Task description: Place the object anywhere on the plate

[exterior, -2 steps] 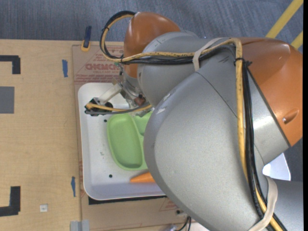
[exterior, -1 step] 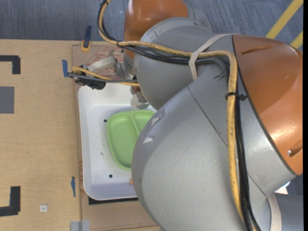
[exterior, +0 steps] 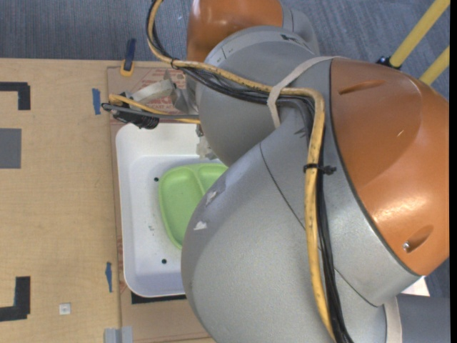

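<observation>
A light green plate (exterior: 182, 199) with divided sections lies in the white bin (exterior: 136, 213); its right part is covered by my arm. My grey and orange arm (exterior: 307, 177) fills the right and middle of the camera view and hides the rest of the bin area. The object for the plate is hidden from me.
The bin's left wall and near corner (exterior: 143, 281) show beside a brown cardboard surface (exterior: 57, 191) with black corner marks and blue tape bits. A yellow cable (exterior: 153, 20) loops above the bin's far edge.
</observation>
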Robot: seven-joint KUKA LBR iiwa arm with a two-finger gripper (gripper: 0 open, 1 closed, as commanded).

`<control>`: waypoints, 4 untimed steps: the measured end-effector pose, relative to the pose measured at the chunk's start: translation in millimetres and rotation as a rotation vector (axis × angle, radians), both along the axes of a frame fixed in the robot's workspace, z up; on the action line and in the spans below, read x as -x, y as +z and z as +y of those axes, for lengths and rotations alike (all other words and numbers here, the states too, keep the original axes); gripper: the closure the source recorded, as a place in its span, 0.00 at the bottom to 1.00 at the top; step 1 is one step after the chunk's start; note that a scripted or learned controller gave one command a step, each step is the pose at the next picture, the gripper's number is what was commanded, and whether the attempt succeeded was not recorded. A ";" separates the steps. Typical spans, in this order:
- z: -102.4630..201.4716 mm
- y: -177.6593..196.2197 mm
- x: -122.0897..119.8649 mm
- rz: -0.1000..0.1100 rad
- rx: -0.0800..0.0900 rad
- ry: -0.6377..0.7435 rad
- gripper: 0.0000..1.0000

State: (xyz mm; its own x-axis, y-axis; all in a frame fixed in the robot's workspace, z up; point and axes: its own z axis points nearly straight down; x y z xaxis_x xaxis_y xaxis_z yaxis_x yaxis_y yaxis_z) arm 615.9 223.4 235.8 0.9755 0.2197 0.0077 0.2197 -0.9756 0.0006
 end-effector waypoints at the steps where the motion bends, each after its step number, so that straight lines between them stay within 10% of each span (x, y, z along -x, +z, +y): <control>1: 0.0 -0.7 0.2 0.001 0.001 0.000 0.00; 2: -0.5 9.8 -0.9 -0.002 0.000 -0.003 1.00; 3: -1.5 19.5 -1.9 -0.005 0.001 -0.006 1.00; 4: 0.6 293.1 -0.3 -0.003 -0.004 0.055 1.00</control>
